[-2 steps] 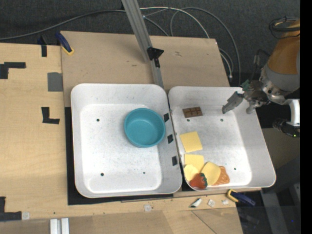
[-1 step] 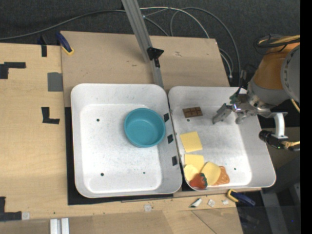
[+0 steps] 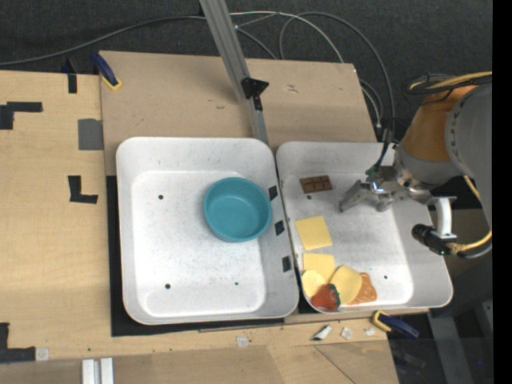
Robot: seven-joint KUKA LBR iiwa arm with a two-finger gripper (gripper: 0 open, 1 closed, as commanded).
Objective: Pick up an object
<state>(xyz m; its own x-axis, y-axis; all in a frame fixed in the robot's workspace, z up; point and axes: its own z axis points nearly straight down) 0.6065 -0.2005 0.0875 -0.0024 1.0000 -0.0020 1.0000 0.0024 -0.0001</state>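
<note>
My gripper hangs over the right bin, near its upper middle, with the grey arm and its orange band coming in from the right. The fingers are spread open and nothing sits between them. A small brown block lies just left of the gripper. Below it rests a yellow square. Piled in the bin's lower left corner are more yellow pieces, a red item and an orange one. A blue bowl stands in the left bin.
A slanted metal pole crosses above the bench behind the bins. Cables trail across the dark floor at the back. Blue-yellow clamps sit on the board's edges. The right bin's floor is bare right of the yellow square.
</note>
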